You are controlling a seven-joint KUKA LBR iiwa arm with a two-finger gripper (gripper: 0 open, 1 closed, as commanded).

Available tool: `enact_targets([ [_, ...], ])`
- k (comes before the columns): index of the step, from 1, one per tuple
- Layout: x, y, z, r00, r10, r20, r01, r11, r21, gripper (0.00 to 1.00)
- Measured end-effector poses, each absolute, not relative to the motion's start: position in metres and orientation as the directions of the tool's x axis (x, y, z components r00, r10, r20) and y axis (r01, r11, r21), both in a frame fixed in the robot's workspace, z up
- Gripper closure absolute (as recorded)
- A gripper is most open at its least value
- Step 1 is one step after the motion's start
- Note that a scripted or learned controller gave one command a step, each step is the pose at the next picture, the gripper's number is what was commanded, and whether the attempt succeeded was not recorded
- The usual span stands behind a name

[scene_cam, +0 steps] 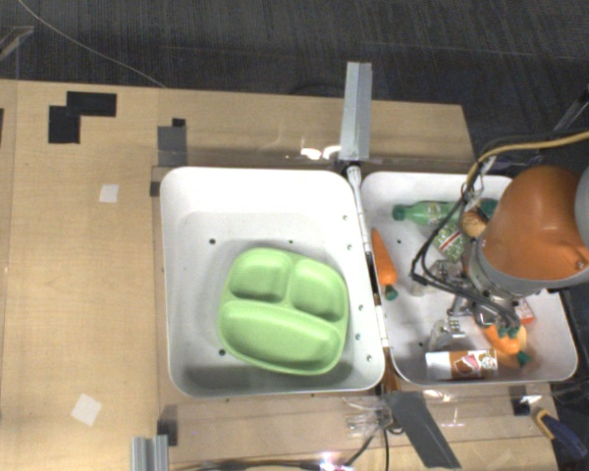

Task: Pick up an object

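Two shallow white bins sit side by side on a pale wooden bench (69, 292), filling the middle and right of the frame. The left bin (191, 214) holds a light green plastic plate with three compartments (285, 310), lying flat in its lower middle part and turned slightly askew.

The right bin (407, 189) holds several small objects. A narrow orange carrot-shaped toy (383, 263) lies along its left wall, just beside the divider between the bins. A green plastic bottle (427, 211) lies on its side near the upper edge of this bin. At the lower edge rests a small white and brown packet or tube (461, 363), and just to its right sits a small orange rounded toy (510, 341).

The grey arm with its orange band (535, 229) reaches in from the right side of the frame and hangs over the right bin, with black cables looping around the wrist. The gripper (461, 322) points downward in the lower middle of the right bin, just above the white and brown packet and just left of the small orange toy. The metal finger parts are small and cluttered from this angle, so it cannot be told whether they are apart or together, nor whether anything lies between them.
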State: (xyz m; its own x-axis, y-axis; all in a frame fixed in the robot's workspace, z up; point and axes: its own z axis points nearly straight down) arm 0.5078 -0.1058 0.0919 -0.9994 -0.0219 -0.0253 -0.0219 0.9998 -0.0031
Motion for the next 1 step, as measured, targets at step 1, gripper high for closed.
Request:
enact_targets([
  [1, 0.6077, -0.1503, 0.0890, -0.999, -0.046, -0.016, -0.046, 0.999, -0.003, 0.00],
])
